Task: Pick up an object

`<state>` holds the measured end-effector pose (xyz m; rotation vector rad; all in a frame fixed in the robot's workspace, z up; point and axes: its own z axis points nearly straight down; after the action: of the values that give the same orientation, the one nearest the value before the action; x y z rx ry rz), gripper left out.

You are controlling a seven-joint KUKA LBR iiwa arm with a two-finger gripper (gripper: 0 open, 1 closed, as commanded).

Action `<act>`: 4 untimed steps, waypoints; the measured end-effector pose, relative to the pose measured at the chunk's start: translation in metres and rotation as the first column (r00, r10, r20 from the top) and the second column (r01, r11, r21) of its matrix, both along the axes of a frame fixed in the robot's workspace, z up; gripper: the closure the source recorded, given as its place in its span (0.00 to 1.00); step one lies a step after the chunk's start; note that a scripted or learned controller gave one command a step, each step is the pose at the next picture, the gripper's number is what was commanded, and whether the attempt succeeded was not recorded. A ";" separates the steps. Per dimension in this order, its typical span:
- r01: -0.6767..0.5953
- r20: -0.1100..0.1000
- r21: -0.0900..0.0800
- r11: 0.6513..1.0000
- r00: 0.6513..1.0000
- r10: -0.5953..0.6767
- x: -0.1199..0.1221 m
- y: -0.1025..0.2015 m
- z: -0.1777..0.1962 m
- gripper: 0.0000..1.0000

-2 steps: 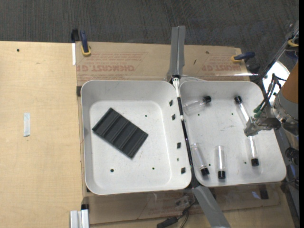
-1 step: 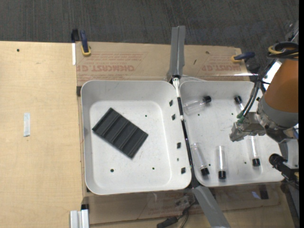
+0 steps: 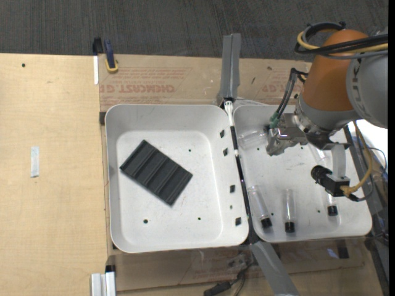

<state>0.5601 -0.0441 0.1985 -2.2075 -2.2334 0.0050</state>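
A: The bench (image 3: 49, 227) is pale wood, with a strip of printed cardboard (image 3: 160, 88) along its far side and dark carpet (image 3: 154, 11) beyond. Two white bins sit side by side, their inner rims touching along a grey divider.

B: What lies in the left bin (image 3: 117, 227)?

A: One dark ridged panel (image 3: 155, 172), flat and turned at a slant, left of centre. White floor lies open on every side of it, and it touches no wall.

B: And the right bin (image 3: 358, 227)?

A: More crowded. Two clear tubes with black caps lie near the front rim: one tube (image 3: 260, 209) just beside the divider wall, the second tube (image 3: 288, 211) near it, apart. A small black cap-like piece (image 3: 332, 211) sits further right.

B: The arm?

A: The arm (image 3: 336, 73) hangs over the right bin's far half, orange band uppermost. The gripper (image 3: 276, 142) hangs low above the bin's far left part, close to the divider. Whether it is spread or closed I cannot tell, and nothing is seen held.
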 end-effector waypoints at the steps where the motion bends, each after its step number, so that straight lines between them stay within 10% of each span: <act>1: -0.016 0.001 0.000 1.000 1.000 0.016 0.036 -0.027 -0.008 1.00; 2: -0.033 0.001 -0.001 0.999 0.999 0.033 0.064 -0.047 -0.008 1.00; 3: -0.033 0.001 -0.001 0.999 0.999 0.033 0.064 -0.047 -0.008 0.00; 4: -0.038 0.002 0.000 0.999 0.999 0.038 0.048 -0.105 -0.107 0.00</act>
<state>0.6081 -0.1492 0.0916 -2.1662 -2.2759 0.0023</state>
